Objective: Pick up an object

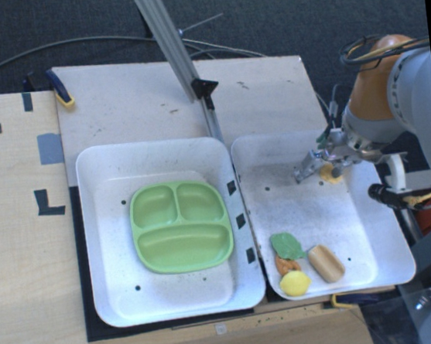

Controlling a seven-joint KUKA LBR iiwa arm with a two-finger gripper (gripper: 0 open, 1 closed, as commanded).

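Note:
My gripper (318, 167) hangs low over the upper right part of the right bin (383, 263), at the end of the grey arm with the orange band (375, 77). A small yellowish thing (330, 176) shows just under it, too small to identify. At the bin's front lie a green-leafed orange carrot (286, 253), a yellow lemon (295, 283) and a tan bread roll (326, 263), all well in front of the gripper.
The left bin (103, 243) holds a green divided plate (181, 226). A grey metal post (172, 40) slants up from the bench behind the bins. Black clips sit along the wall between the two bins.

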